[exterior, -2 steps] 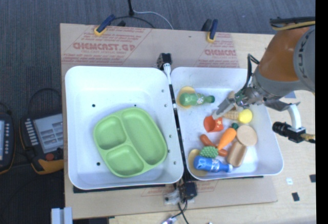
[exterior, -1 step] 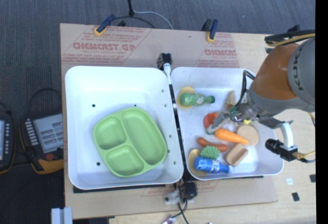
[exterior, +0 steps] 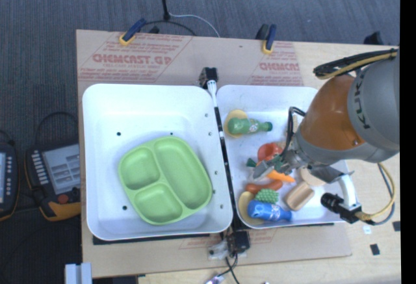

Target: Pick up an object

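Observation:
The right bin [exterior: 279,97] holds a heap of toy food: a green bottle [exterior: 247,125] on a yellow piece, a red-orange piece [exterior: 268,150], an orange carrot-like piece [exterior: 281,177], a green knobbly piece [exterior: 266,195], a blue can [exterior: 269,212] and a tan block [exterior: 299,196]. My gripper [exterior: 272,166] reaches down from the right into the middle of this heap, its tips among the red-orange and carrot pieces. The grey and orange arm [exterior: 344,120] covers the bin's right part.
The left bin [exterior: 104,107] contains a green three-compartment plate [exterior: 165,179]. A divider rail [exterior: 220,140] runs between the bins. Clamps [exterior: 267,39] and cables sit at the bench's far edge. Electronic gear [exterior: 55,172] lies on the floor at left.

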Motion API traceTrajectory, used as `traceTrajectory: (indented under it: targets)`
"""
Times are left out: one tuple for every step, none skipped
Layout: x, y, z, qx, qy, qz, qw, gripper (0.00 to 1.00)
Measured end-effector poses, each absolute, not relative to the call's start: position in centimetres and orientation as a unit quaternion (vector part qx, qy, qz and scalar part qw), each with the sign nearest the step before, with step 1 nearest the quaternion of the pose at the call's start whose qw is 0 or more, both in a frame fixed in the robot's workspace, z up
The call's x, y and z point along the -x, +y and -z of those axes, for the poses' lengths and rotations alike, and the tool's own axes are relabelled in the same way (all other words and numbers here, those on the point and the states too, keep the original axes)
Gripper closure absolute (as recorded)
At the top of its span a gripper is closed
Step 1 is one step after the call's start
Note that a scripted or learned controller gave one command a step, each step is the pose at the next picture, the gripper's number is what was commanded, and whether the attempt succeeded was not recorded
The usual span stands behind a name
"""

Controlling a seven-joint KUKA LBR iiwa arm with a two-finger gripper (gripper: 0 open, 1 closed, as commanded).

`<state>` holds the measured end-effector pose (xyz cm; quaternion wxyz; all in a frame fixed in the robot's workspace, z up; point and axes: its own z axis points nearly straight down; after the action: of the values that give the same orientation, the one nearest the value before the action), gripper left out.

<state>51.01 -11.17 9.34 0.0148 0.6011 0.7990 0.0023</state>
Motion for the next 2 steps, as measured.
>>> traceTrajectory:
  targets:
    - [-51.18, -10.88, -10.5, -0.6, 0.8, -0.0047, 0.013, 1.0]
    - [-51.9, -10.61, -9.6, -0.816, 0.578, -0.0068, 0.001, 1.0]
